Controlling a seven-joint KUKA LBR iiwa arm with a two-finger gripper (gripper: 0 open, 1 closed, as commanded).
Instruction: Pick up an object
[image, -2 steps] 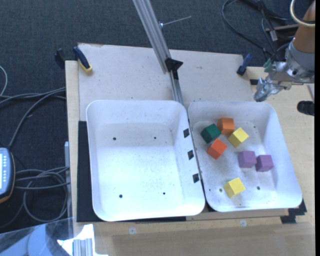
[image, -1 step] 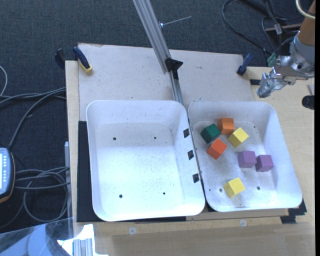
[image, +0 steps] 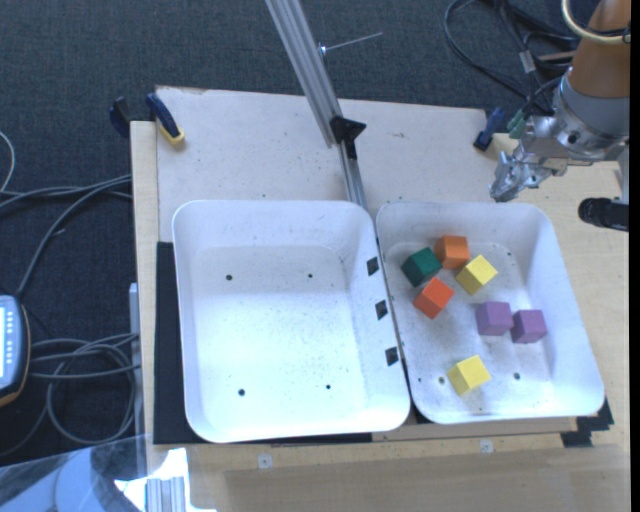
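Since the gripper (image: 510, 186) hangs just past the right bin's (image: 560, 385) far rim holding nothing — can't tell its finger state — I'd go for the lone yellow cube (image: 468, 374) near the front rim: probably light, rigid, flat-sided — pinch opposite faces.

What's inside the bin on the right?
Seven blocks lie in the right bin: one green, two orange, two yellow, two purple. Nothing covers them.

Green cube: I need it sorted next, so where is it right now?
In the camera view the green cube sits in the right bin, upper left of the cluster, touching the orange cube and just above the red-orange cube.
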